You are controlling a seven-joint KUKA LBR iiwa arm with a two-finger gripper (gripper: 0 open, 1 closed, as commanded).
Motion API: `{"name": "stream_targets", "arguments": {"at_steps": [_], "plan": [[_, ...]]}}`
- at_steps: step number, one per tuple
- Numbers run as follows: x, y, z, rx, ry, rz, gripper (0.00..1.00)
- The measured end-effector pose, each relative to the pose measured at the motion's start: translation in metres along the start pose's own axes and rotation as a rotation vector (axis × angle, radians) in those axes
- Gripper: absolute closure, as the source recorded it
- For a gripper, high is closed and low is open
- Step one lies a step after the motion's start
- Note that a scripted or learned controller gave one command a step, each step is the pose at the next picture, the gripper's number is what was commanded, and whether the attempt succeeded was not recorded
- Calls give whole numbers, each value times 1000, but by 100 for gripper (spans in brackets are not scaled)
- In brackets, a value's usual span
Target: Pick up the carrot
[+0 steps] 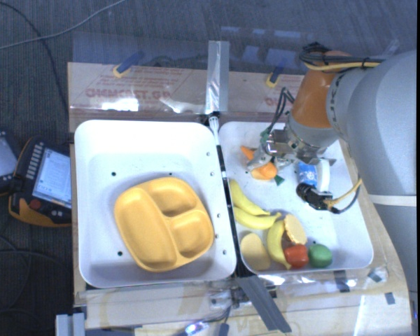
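Dark carpet around the tabletop (91,75), two white bins side by side. Left bin (98,145) holds a yellow divided tray (164,222). Right bin (357,236): carrot (264,171) in its upper part, right under the gripper (273,154), touching or nearly so. Can't tell if the fingers are apart or clamped on it. Two bananas (248,212) mid-bin, tomato (296,256) and lime (320,255) at lower right.

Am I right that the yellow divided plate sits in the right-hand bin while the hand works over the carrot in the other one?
Not quite: the camera view shows the yellow divided plate in the left-hand bin. The hand does work over the carrot in the other, right-hand bin.
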State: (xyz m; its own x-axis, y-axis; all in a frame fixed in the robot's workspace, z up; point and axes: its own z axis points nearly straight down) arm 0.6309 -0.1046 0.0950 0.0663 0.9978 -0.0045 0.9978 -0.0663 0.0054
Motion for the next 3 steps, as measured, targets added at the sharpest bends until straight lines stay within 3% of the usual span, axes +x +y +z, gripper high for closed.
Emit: {"name": "stream_targets", "arguments": {"at_steps": [1,2,3], "plan": [[-16,-36,-1,2,4,114,100],[88,15,-85,12,2,24,100],[126,-20,-109,13,3,-260,100]]}}
